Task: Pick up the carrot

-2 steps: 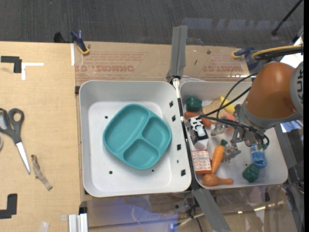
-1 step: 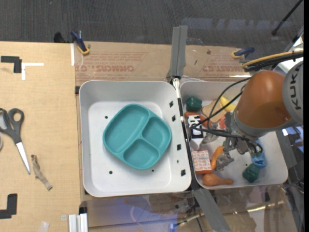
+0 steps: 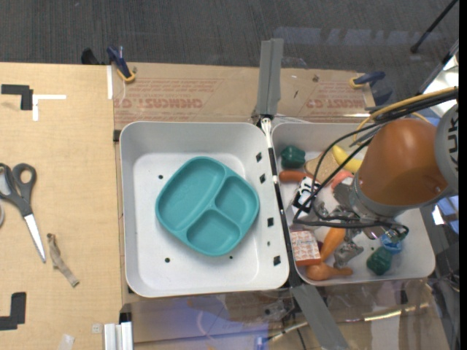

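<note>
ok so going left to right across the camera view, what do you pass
Scissors → blue clamp → left white bin holding the teal divided plate → right white bin, with the green toy near its left side and the arm's orange band above it.

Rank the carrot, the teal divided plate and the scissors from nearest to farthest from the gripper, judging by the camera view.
Measured from the gripper, low in the right bin:
1. Carrot, right beside the gripper, in the right bin.
2. Teal divided plate, in the middle of the left bin.
3. Scissors, out on the bench at the far left.
</note>
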Motion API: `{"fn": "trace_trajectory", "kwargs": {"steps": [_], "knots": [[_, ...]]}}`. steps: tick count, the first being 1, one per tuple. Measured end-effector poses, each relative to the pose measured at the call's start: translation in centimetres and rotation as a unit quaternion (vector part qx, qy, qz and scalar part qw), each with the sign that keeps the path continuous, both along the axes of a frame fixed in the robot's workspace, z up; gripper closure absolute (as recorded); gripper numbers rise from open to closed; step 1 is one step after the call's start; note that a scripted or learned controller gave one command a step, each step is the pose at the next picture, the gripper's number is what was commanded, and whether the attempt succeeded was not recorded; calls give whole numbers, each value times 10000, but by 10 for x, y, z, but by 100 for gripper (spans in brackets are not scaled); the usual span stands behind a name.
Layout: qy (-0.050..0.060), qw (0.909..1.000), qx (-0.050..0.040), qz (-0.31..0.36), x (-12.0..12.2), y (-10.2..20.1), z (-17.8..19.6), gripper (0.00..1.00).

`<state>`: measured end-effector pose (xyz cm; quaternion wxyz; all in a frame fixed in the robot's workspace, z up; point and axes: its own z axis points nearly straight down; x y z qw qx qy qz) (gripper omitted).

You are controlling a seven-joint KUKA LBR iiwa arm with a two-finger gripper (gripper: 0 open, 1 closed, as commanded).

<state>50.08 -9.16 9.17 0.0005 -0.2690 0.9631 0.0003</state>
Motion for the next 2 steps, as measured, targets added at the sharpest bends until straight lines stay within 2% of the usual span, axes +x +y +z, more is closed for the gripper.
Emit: {"fn": "trace_trajectory", "kwargs": {"steps": [1,2], "knots": [[-82,9999,-2,-121,-10,-10,3,0],[-72,9999,1,-106,-10,-8,12,100]]}}
